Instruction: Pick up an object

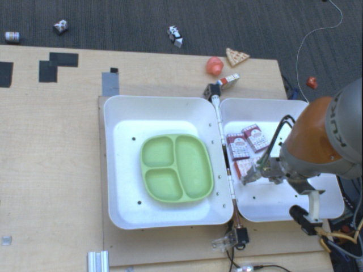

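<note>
1. Hovering low in the right bin (295,208), the gripper (253,173) reaches toward small red-and-white packets (245,143) near the divider; its opening cannot be told.
2. The packets look light, flat and perhaps slick; an edge grasp seems best.
3. A green divided plate (177,169) sits in the left bin (122,169) on the wooden tabletop (51,152).

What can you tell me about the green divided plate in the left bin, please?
The green divided plate is pale lime green and looks like smooth plastic. It is a rounded rectangle with three compartments: two smaller ones on the left and one long one on the right. It lies flat and slightly rotated on the floor of the left bin, roughly centred, apart from the walls. Nothing rests in it.
</note>
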Robot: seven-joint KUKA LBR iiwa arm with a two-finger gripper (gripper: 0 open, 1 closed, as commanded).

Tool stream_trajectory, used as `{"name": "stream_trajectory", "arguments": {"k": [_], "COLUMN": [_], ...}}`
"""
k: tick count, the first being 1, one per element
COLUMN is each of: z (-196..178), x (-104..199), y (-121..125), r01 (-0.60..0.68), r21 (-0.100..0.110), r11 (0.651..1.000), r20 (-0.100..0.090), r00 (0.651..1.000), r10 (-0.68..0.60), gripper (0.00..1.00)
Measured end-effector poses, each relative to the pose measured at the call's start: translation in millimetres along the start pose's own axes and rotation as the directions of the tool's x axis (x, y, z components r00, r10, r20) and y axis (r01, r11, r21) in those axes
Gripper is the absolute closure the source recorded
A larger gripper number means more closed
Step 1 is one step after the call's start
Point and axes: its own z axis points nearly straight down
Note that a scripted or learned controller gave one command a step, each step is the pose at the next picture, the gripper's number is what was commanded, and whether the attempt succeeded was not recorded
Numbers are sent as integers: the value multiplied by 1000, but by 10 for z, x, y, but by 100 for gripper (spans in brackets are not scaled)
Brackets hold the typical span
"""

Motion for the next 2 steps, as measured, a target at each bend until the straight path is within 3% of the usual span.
{"name": "stream_trajectory", "arguments": {"k": [1,2], "z": [114,0], "x": [-7,-4], "y": [-27,-2], "r01": [-2,0], "r21": [8,2], "r11": [1000,1000], "r20": [-3,-3], "r00": [1000,1000], "r10": [2,0], "gripper": [0,100]}}
